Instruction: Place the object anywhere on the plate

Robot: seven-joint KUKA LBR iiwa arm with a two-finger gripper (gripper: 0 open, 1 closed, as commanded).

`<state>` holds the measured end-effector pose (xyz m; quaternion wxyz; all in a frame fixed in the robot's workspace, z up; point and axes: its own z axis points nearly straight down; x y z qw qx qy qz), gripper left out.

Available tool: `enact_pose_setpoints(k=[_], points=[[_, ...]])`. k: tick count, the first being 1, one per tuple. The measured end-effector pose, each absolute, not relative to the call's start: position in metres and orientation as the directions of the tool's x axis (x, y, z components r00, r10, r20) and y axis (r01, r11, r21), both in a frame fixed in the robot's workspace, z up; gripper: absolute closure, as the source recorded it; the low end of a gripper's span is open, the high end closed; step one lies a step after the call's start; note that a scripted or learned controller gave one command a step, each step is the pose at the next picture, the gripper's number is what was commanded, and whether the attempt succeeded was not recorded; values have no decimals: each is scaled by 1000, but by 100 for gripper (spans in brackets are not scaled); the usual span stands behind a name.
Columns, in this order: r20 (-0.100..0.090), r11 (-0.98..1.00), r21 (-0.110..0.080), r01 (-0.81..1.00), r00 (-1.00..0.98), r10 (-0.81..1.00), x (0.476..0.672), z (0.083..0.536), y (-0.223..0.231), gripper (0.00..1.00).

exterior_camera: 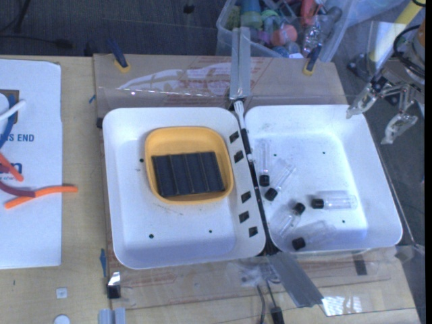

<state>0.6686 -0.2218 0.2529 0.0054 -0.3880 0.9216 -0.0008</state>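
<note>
Dark ridged slab (188, 173) lies lengthwise left-right on yellow plate (156, 145); open tool (383, 113) holds nothing

End effector (385, 113): two slim, bare-metal, silver-grey fingers with open-frame linkage, mounted on a dark wrist section with dark cabling around it.

Two bins sit side by side on the bench (74, 66): the left bin (121, 181) holds a plate (156, 147) with a ridged block (187, 174) lying on it. The right bin (351, 147) holds several small vials (331, 201) scattered toward its near and left parts. Behind the bins stands a tub of mixed items (283, 12), and the claw (381, 113) hangs just beyond the right bin's far right corner.
</note>
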Motion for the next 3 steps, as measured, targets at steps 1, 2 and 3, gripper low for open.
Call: enact_pose_setpoints(k=[1,2,3], points=[[-8,466,-7,-885,-466,-885,669,293,-222,0],[-6,146,-2,-989,-146,-989,668,276,-221,0],[-6,148,-6,-989,-148,-989,667,281,-224,0]])
